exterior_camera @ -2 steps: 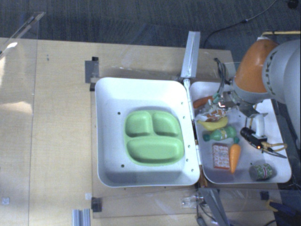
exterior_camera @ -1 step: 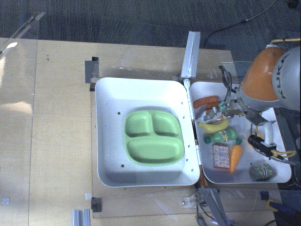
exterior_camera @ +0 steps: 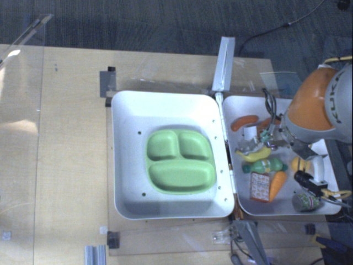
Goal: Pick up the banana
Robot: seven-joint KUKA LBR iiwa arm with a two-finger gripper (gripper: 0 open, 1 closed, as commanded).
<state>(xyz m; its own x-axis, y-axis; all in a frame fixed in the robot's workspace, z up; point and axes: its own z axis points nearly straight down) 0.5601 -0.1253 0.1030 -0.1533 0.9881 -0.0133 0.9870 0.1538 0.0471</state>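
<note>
A pale wooden counter [exterior_camera: 60, 164] fills the near part of the scene, with bright glare on its left side. Beyond its far edge lies dark grey carpeted floor [exterior_camera: 138, 10], crossed at far right by a thin cable [exterior_camera: 309, 15].

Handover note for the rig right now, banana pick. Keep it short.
Gripper: down in the right bin, at the banana; a grasp can't be confirmed from this view.
Banana: lying in the right bin, left of centre, above a green item and a carrot.
Left bin: holds a green divided tray.
Done: approach.
Left: confirm grasp, lift the banana.
</note>
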